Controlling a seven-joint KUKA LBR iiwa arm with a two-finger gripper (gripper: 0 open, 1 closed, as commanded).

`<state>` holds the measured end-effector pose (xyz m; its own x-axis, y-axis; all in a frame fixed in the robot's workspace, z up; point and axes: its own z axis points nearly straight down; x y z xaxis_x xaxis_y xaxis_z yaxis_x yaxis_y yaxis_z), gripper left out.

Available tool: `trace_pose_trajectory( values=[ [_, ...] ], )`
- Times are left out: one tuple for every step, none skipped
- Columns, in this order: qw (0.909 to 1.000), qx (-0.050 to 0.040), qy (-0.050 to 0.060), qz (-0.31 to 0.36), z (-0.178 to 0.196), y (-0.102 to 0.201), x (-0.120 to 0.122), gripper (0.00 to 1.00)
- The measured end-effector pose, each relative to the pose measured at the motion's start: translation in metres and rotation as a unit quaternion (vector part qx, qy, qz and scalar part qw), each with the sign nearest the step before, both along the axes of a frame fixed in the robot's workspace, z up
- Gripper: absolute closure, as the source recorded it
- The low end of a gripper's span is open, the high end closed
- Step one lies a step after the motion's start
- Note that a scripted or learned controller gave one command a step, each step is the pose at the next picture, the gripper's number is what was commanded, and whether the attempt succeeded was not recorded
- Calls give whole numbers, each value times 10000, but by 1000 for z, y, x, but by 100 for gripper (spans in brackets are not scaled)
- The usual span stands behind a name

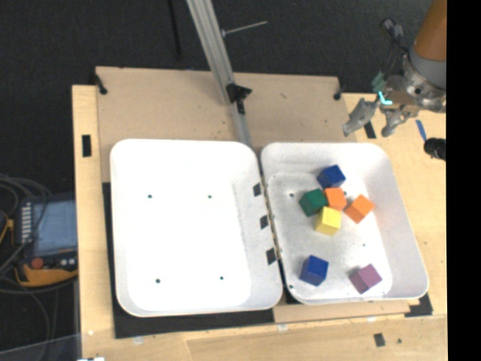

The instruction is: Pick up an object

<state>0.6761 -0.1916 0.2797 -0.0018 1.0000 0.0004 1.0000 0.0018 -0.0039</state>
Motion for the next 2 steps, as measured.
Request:
trace_pose_trajectory(
  values=[
    [10000,-21,-18,14,3,-1,0,0],
    [10000,-12,1,-8,-59,-6,-1,0]
  ],
)
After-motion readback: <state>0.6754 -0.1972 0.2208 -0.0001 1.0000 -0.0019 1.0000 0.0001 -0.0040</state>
